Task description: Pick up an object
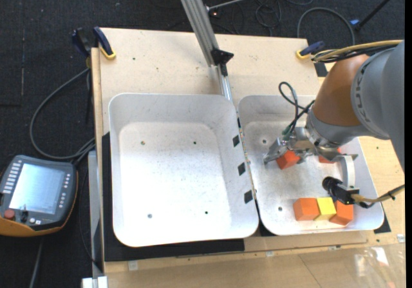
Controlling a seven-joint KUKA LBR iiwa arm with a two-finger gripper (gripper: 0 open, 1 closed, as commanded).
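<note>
The bench (161,61) is a pale board with a yellow clamp (105,48) at its 10 o'clock corner and another clamp (308,50) at 2 o'clock. On it lie two shallow white bins side by side. The left bin (174,164) fills the middle of the view; the right bin (270,209) sits touching it at 3 o'clock. The grey arm (380,93) with its orange band (338,90) comes in from 3 o'clock and bends down over the right bin. A slanted metal pole (196,13) runs from 12 o'clock down to the seam between the bins. A teach pendant (35,193) rests on the dark floor at 9 o'clock. The gripper (285,154) hangs low in the right bin, and an orange-red block (288,159) sits between its fingers, which are closed around it. At 5 o'clock from the gripper, near the bin's lower wall, lie three blocks in a touching row: an orange block (306,209), a yellow block (326,207) and another orange block (344,214).
</note>
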